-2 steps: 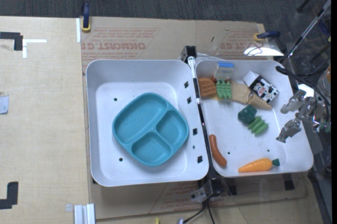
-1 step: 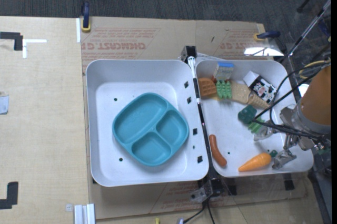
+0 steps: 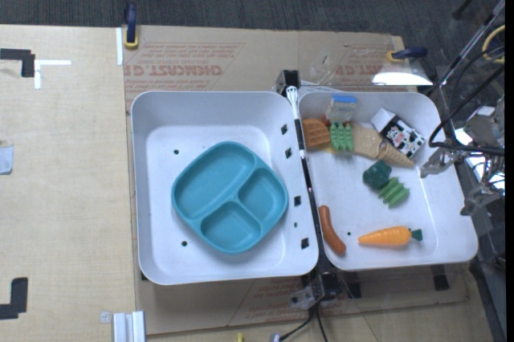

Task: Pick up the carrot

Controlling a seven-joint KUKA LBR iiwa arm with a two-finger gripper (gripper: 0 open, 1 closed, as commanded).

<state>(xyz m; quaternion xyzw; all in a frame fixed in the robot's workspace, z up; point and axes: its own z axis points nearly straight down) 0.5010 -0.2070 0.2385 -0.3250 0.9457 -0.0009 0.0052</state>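
Observation:
The carrot is orange with a green top pointing right. It lies flat near the front edge of the right bin, apart from the other items. A red-brown sausage lies just to its left.
Toy foods crowd the back of the right bin: a brown waffle, a green block, a black-and-white carton and dark green pieces. A blue divided plate sits in the left bin. Cables and metal fittings stand beyond the right bin's edge.

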